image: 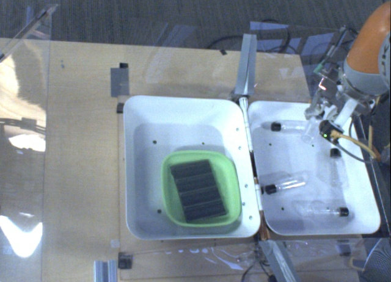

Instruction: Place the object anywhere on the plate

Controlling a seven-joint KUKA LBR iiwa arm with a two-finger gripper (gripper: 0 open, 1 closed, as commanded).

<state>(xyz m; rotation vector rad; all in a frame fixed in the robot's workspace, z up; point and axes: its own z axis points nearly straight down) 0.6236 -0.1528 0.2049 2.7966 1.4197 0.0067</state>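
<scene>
The arm (371, 43) enters at the upper right, its orange band cut off by the picture's edge, with the grey wrist below it angled down and to the left. The gripper (324, 121) hangs over the far right part of the right bin (361, 216), close to its back wall. Its tip is a small tangle of pale metal, dark parts and a green light. I cannot tell whether it is open or closed, nor whether anything is in it. A yellowish cable (357, 146) loops from the wrist across the bin's right rim.

At the left, the bench (73, 152) is washed out by bright glare, and a small grey bracket (121, 80) stands on it behind the left bin (131, 171). In that bin sits the green plate (168, 180), toward the near right corner, and a dark ridged block (197, 190) lies flat on it, turned slightly askew. A grey post (247, 64) rises behind the seam between the two bins.

The right bin holds clear tubes with black caps, hard to make out against the white floor. One tube (288, 127) lies near the back, just left of the gripper. A second tube (284, 185) lies by the left wall. A third tube (327, 212) lies near the front. A faint fourth tube (335, 166) lies below the gripper, its body barely visible.
</scene>
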